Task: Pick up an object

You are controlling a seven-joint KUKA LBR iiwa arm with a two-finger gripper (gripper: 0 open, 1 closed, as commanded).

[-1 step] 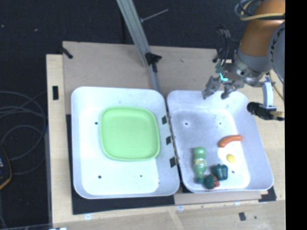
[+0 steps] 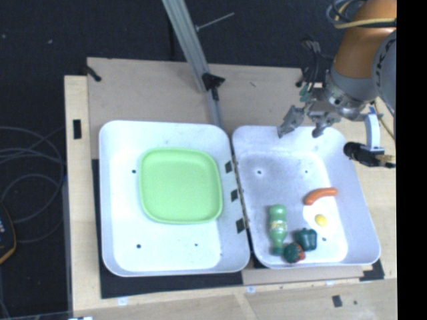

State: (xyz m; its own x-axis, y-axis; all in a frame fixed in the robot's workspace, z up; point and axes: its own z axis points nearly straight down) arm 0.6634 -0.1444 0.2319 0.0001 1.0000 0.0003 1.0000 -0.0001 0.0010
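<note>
My gripper point(image 2: 303, 127) hangs over the far rim of the right bin point(image 2: 280, 162), its two fingers spread apart and open with nothing between them. Near the bin's front right lie an orange sausage point(image 2: 321, 195), a fried egg point(image 2: 321, 219), a green bottle point(image 2: 277, 226), and a dark green and red pepper point(image 2: 299, 245). All of these sit well in front of the gripper, apart from it.
The left bin point(image 2: 120, 172) holds a light green square plate point(image 2: 180, 185). A grey metal pole point(image 2: 190, 42) slants up from between the bins at the back. A black fitting point(image 2: 363, 153) sits at the right bin's right rim.
</note>
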